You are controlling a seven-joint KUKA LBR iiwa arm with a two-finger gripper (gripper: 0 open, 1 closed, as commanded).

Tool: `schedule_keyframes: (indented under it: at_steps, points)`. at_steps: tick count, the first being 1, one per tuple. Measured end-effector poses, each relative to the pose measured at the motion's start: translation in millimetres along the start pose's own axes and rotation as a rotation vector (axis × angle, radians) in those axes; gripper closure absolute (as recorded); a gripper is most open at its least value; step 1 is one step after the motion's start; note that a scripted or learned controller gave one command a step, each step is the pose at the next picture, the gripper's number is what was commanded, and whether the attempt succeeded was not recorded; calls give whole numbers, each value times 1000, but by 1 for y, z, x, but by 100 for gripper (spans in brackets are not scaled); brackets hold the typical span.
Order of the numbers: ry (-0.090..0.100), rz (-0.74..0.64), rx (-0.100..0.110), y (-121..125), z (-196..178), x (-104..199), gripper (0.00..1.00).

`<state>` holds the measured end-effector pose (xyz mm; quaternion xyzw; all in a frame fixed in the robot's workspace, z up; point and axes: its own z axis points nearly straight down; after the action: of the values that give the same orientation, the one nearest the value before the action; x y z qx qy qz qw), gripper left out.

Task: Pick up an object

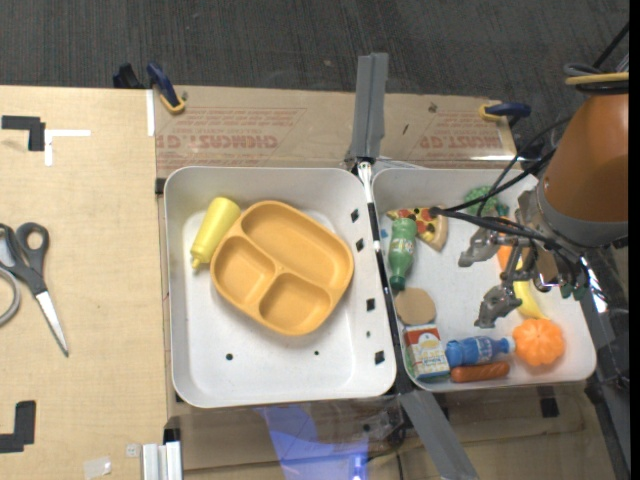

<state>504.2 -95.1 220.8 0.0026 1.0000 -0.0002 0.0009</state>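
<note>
In the right bin (pixel 455 283), my gripper (pixel 483 282) hangs low over bare white floor, its two grey fingers (pixel 474 252) spread open with nothing between them. Around it lie a green bottle (pixel 402 251), a pizza slice (pixel 432 226), a brown round cookie (pixel 416 305), a small carton (pixel 426 353), a blue bottle (pixel 480 350), a red sausage (pixel 480 372) and an orange (pixel 540 343). A yellow piece (pixel 531 304) and an orange piece (pixel 510 258) sit just right of the fingers, partly hidden by the wrist. A green item (pixel 485 202) lies at the back.
The left bin (pixel 190 358) holds an orange divided plate (pixel 282 266) and a yellow mustard bottle (pixel 212 230). Scissors (pixel 35 278) lie on the wooden bench at the left. A grey divider bar (pixel 370 118) stands between the bins at the back.
</note>
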Motion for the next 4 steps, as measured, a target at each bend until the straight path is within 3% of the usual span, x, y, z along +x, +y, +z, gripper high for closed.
schedule_keyframes:
  at_steps: [1,2,3,4]
  points:
    - [-2,104,0,0,108,-153,0]
    - [-11,84,2,-36,123,-121,0]
    - [-12,43,3,-90,123,-118,0]
    - [-11,20,3,-99,123,-98,0]
